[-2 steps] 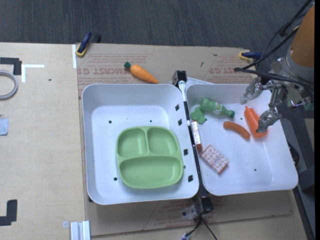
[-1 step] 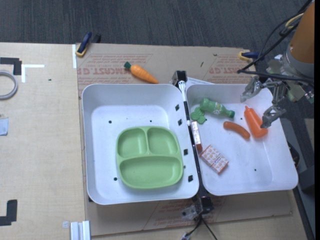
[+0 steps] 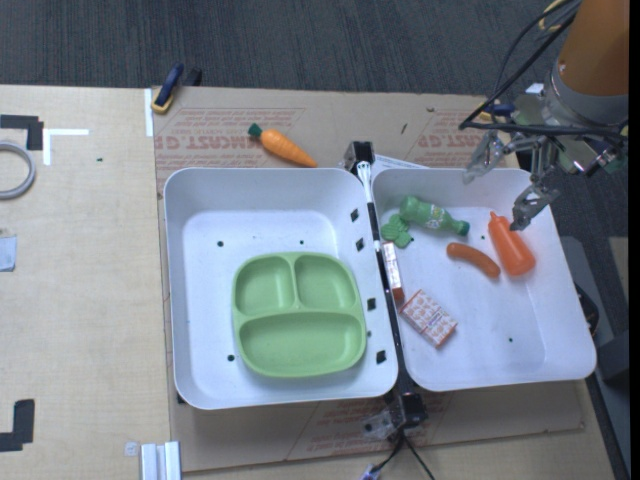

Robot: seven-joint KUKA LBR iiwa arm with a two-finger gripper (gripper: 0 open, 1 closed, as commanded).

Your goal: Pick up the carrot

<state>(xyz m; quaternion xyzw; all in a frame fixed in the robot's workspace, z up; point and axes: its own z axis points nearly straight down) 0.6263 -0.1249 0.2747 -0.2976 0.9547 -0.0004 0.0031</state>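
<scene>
Carrot (image 3: 282,146) outside the bins, well left of the open, empty hand (image 3: 506,186).

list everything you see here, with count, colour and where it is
carrot: 1, orange with green top, on the cardboard behind the left bin
carrot-like piece: 1, orange-red, right bin, far right
sausage: 1, orange-brown, right bin, left of that piece
bottle: 1, green, right bin, back
green piece: 1, by the bottle
box: 1, pink-patterned, right bin, centre-left
plate: 1, green, three compartments, left bin
bins: 2, white, side by side
clip: 1, blue and yellow, cardboard's back left corner
end effector: 1, metal, above the right bin's back
</scene>
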